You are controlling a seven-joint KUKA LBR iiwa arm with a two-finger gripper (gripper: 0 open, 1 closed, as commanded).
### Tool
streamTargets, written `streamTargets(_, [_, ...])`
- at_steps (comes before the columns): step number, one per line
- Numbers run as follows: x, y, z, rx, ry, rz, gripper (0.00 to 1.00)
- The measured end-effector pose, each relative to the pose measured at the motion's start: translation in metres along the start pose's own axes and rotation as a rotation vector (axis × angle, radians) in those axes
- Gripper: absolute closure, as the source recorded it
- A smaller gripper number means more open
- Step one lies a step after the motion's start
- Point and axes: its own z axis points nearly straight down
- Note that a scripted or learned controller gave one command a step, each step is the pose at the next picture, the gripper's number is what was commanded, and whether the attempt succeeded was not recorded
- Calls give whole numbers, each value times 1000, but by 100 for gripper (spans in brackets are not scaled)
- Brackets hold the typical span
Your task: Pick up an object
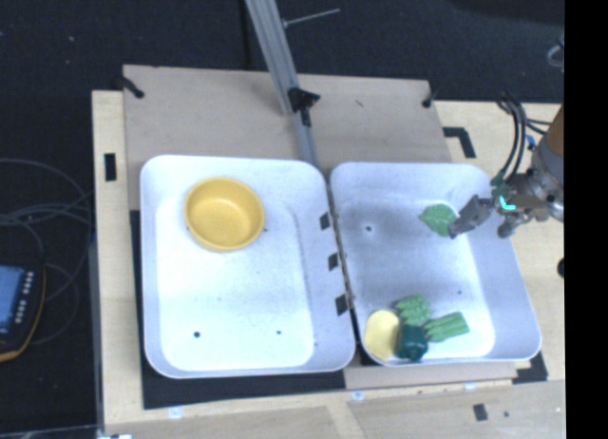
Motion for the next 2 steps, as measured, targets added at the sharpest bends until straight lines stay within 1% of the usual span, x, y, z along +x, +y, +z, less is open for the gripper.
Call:
streamTargets(1, [0, 0, 0, 0, 0, 0, 0])
streamTargets(2, [0, -6, 43, 4, 0, 1, 0])
